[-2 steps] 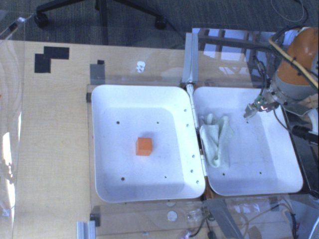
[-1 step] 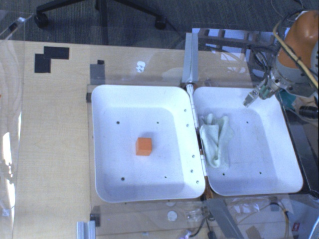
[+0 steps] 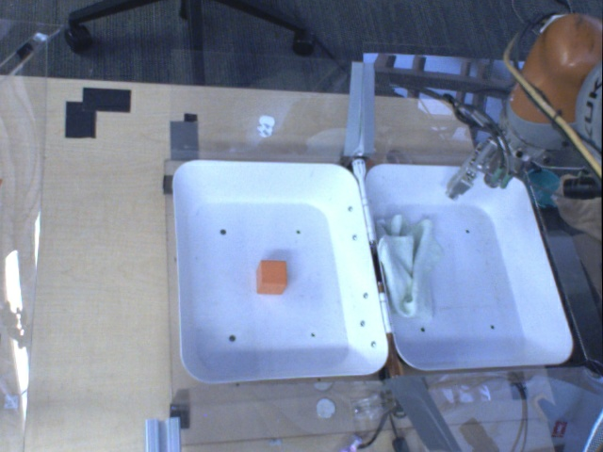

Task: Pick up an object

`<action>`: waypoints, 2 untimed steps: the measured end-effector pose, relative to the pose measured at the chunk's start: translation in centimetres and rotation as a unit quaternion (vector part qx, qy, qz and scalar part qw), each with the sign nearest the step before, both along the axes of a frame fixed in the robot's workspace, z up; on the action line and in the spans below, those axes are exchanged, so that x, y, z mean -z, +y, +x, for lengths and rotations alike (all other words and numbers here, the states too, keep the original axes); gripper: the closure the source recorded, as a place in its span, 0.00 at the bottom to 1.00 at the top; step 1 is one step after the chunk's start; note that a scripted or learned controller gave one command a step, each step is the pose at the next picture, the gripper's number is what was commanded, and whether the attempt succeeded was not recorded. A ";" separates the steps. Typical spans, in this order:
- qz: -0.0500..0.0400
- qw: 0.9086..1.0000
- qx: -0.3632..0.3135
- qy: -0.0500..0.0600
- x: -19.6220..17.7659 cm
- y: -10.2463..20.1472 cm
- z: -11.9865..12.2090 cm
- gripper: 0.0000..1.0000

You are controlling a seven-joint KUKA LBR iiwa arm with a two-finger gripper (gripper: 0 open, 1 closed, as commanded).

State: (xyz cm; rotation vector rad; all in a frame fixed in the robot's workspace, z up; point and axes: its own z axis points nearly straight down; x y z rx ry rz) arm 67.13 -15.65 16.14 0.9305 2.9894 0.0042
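Observation:
An orange cube [image 3: 272, 277] rests near the middle of the left bin [image 3: 203, 347]. A crumpled pale green cloth [image 3: 409, 263] lies along the left side of the right bin [image 3: 546, 337], close to the divider. My gripper [image 3: 468, 179] hangs over the back edge of the right bin, up and to the right of the cloth, with its fingers pointing down-left. Nothing shows between the fingers. The arm's orange band [image 3: 558, 53] sits above it at the top right.
Metal brackets [image 3: 358, 121] stand behind the seam between the bins. A black office chair base [image 3: 193, 8] sits on the floor beyond the bench. Black tape marks [image 3: 94, 109] lie on the wooden bench top at left.

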 end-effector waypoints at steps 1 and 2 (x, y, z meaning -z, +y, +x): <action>0.000 1.000 -0.001 -0.005 -1.4 0.1 0.3 1.00; -0.001 1.000 -0.001 -0.011 -2.7 0.2 0.5 1.00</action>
